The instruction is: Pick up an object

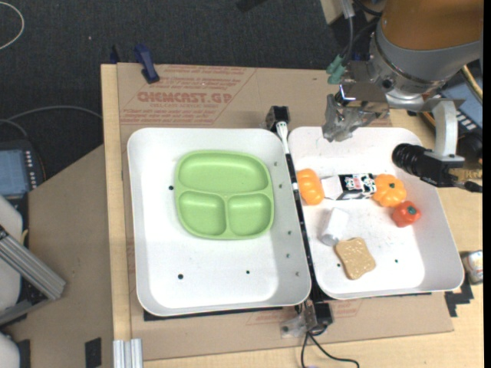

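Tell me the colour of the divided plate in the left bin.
Light green; the divided plate shows plainly in the camera view.

A robotics lab — cardboard-topped bench point(192, 90), loose cables point(322, 351), aluminium framing point(31, 267).

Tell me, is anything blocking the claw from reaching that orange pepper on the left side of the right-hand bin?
Nothing visible does. The gripper hangs over the right bin's far edge, and the orange pepper lies below it in the picture with bare white floor between. The black-and-white card lies beside the pepper.
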Tool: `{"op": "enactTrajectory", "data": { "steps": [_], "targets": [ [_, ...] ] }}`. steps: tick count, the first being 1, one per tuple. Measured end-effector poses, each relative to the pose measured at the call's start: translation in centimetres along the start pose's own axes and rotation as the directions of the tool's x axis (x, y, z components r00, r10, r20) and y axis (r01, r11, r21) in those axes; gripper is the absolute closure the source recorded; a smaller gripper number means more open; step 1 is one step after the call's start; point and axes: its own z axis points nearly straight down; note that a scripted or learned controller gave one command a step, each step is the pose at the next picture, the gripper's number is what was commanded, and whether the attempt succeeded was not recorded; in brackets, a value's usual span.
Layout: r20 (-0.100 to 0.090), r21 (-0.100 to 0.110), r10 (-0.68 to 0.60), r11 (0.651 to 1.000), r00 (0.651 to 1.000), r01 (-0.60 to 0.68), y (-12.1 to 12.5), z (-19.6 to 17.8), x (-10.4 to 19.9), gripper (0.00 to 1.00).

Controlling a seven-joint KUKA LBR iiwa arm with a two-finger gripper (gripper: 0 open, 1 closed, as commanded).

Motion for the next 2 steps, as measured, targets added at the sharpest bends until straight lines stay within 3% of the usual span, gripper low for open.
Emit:
{"op": "enactTrajectory", "data": {
  "steps": [1, 2],
  "targets": [
    [-0.002, -0.001, 0.001, 1.000, 1.000, -0.001, -6.8, 1.8, 1.8, 1.00],
    [0.001, 0.000, 0.005, 1.000, 1.000, -0.005, -1.0, 10.2, 2.1, 1.00]
  ]
}}
